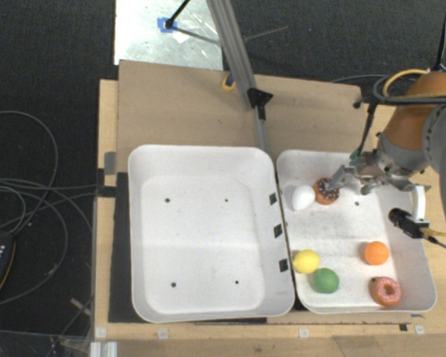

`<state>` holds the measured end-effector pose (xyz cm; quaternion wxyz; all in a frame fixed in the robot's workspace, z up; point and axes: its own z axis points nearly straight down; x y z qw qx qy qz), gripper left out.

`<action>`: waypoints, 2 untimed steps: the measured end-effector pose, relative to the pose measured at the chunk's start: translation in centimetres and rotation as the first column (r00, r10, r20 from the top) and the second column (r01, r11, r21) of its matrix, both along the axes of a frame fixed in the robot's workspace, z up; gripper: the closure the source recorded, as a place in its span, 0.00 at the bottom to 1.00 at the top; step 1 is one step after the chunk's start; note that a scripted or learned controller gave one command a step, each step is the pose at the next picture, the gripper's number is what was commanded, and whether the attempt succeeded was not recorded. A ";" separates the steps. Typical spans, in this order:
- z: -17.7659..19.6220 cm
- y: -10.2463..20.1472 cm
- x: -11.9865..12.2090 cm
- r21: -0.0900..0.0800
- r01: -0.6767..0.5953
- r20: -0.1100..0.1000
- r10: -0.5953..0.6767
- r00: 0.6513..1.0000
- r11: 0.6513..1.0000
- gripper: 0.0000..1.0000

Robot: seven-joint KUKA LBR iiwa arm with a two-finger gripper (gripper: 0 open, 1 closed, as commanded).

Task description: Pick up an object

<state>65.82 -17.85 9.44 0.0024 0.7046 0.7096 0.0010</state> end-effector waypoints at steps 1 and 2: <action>1.2 0.0 0.1 -0.001 -0.003 0.005 0.003 1.000 1.000 1.00; 7.1 -0.9 -0.1 -0.001 0.004 0.003 -0.004 1.000 1.000 1.00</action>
